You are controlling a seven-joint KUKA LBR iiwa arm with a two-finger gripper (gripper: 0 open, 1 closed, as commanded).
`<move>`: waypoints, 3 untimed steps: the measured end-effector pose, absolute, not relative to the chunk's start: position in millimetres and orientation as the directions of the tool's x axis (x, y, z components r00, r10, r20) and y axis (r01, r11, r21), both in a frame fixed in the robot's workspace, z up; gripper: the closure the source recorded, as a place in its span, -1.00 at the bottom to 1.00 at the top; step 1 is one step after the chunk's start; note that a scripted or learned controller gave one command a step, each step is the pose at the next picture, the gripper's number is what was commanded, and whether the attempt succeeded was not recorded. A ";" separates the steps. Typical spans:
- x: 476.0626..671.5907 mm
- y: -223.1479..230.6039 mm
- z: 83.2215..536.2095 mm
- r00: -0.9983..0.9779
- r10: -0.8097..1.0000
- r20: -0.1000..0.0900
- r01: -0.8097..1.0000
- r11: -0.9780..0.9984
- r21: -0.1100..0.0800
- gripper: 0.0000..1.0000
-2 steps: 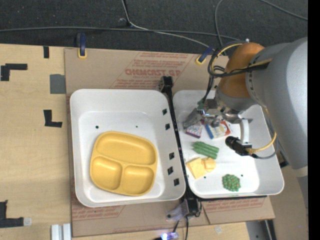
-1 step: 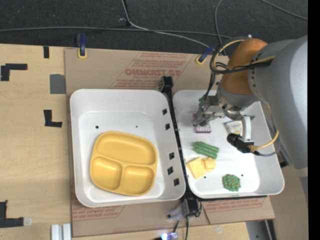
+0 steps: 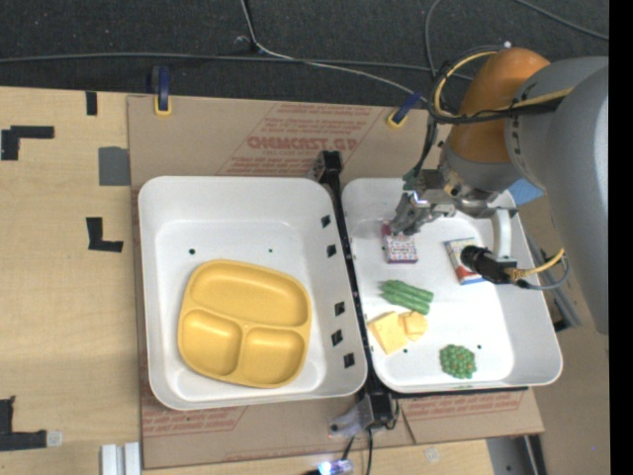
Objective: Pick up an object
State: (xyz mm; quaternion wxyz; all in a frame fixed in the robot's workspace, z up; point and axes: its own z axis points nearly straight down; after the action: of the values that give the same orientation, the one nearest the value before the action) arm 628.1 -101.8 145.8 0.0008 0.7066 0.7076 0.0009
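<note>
Grey arm's gripper (image 3: 404, 228) hangs right over a small pink-and-white packet (image 3: 401, 250) in the right bin (image 3: 534, 349); honestly can't tell if it's grasping anything.

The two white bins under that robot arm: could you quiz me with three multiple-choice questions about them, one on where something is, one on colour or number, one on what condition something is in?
1. Where does the yellow divided tray lie?
A. left bin
B. right bin
C. on the wooden bench

2. What colour is the round bumpy item at the right bin's near corner?
A. red
B. green
C. blue

3. How does the yellow divided tray lie?
A. flipped upside down
B. standing on edge
C. flat, hollows facing up

Answers:
1 A, it rests on the floor of the left bin.
2 B, it looks green, like the long green item beside the yellow block.
3 C, its three compartments face the camera.
</note>
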 end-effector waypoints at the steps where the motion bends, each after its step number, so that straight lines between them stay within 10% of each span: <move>1: 625.5 -100.7 209.0 -0.001 1.000 -0.001 1.000 0.001 0.005 1.00; 3: 627.8 -89.6 277.7 -0.001 1.000 0.000 1.000 0.001 0.000 1.00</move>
State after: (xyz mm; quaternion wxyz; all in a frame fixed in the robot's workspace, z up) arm 627.8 -89.6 277.7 0.0002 0.7067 0.7075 0.0001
